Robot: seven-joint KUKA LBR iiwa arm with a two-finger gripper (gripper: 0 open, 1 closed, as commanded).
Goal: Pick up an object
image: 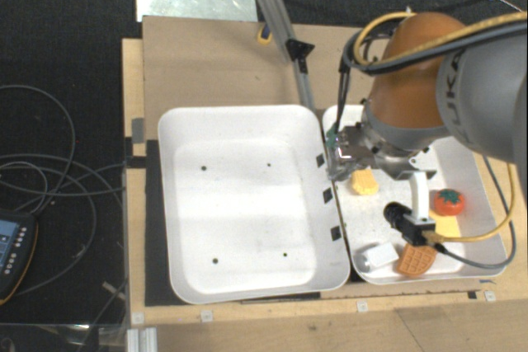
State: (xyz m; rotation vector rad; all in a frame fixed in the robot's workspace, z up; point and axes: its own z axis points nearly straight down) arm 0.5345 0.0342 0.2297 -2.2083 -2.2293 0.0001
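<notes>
Nothing is lifted yet. The tool (346, 157) hangs low over the right bin (478, 177), at that bin's nine o'clock edge, and whether it is parted or closed I cannot tell (the wrist hides it). A yellow block (365, 182) lies just beside it at four o'clock; tomato (450, 200), waffle (415, 260) and white piece (379, 256) lie beyond. The left bin (247, 202) plays no part.

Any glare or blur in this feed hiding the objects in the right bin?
Camera view: even light, soft shadows. The left bin is bright white but not blown out. The arm is soft and covers part of the right bin; the yellow block, tomato and waffle read clearly.
</notes>
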